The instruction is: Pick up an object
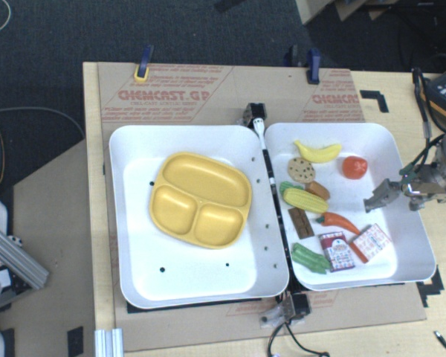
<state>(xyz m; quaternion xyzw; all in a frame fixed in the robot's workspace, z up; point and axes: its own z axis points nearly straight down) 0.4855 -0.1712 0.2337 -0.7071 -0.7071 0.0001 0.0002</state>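
Two white bins are seen side by side; the left bin [134, 266] is taken up by a yellow divided plate [200, 198]. The right bin [401, 262] is scattered with toy food: a banana [317, 152], corn [305, 199], a tomato [354, 167], a cookie [301, 171]. The gripper [379, 198] is poised over the bin's right side, near the tomato; nothing is seen between its fingers, and their spread cannot be told.

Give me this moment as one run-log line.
phase: approach | gripper: over right bin, nothing between its fingers | nearest: carrot, tomato | left bin: yellow tray
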